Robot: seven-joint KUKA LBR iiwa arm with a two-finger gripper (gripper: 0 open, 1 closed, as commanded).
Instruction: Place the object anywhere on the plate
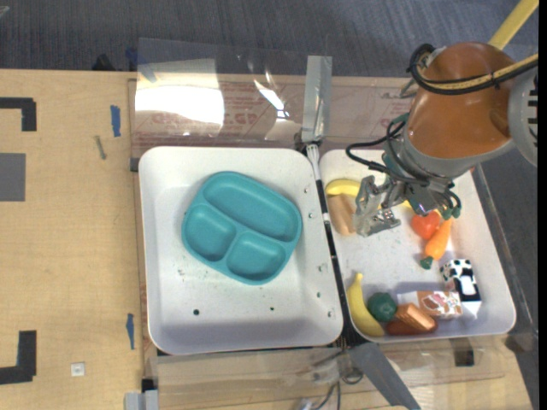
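Two bins: plate (243, 227) left, gripper (376, 216) right, holding nothing, jaws narrowly apart above the hot dog (340, 208) at the bin's far-left. Light, smooth plastic likely; grip mid-length.

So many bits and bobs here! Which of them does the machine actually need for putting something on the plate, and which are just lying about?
Part of the job:
- teal plate, in the left bin
- gripper, low over the right bin
- whichever toy there it picks; I cannot tell which

Just lying about:
- clear plastic sheet behind the bins
- blue tape on the cardboard
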